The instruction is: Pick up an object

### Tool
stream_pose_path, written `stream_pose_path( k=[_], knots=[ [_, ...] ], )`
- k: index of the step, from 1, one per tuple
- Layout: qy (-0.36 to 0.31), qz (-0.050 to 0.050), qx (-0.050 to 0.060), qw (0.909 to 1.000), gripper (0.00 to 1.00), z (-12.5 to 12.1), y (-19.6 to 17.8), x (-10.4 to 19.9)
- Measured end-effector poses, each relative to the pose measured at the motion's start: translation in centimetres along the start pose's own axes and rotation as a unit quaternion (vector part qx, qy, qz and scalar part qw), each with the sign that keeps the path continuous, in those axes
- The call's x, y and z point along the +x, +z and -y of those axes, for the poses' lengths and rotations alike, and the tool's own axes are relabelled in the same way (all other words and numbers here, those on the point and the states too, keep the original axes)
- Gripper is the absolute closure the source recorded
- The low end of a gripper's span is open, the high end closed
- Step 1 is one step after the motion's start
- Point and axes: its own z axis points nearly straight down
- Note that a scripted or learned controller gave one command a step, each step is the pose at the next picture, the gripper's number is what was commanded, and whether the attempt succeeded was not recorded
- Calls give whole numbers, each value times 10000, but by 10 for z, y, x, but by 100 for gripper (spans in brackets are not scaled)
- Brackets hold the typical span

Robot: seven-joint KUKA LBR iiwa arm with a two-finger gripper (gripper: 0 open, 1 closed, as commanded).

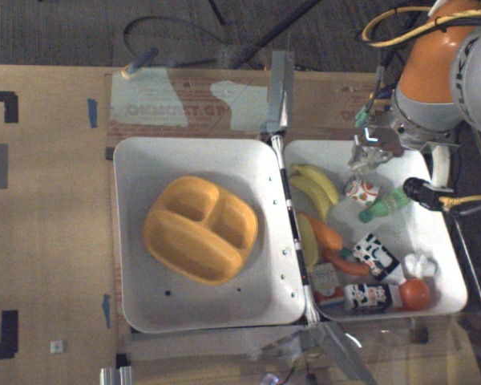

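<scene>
Cow-patterned carton bears no legible writing beside carrots.

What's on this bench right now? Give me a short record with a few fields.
left bin: one yellow divided tray
right bin: bananas, carrot, green bottle, tomato, two cow-print cartons, small extras
arm: reaches in from the right
gripper: over the right bin's far edge, above a small red-and-white item
held: nothing seen between the fingers

Illumination even, moderately dim. Soft shadow under the orange tray. Mild glare on white bin surfaces. Overall focus slightly soft.
</scene>
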Motion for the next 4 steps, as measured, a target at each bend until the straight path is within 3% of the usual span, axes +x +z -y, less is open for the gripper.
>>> stream_pose_path(
  k=[1, 2, 3, 4],
  knots=[
    [166, 3, 17, 9999, 100, -15, 28, 8],
    [162, 2, 14, 9999, 0, -15, 28, 9],
    [-525, -3, -3, 9986, 0, 17, 106, -52],
    [-1094, -4, 20, 9940, 0, -46, 127, -54]
  ],
)
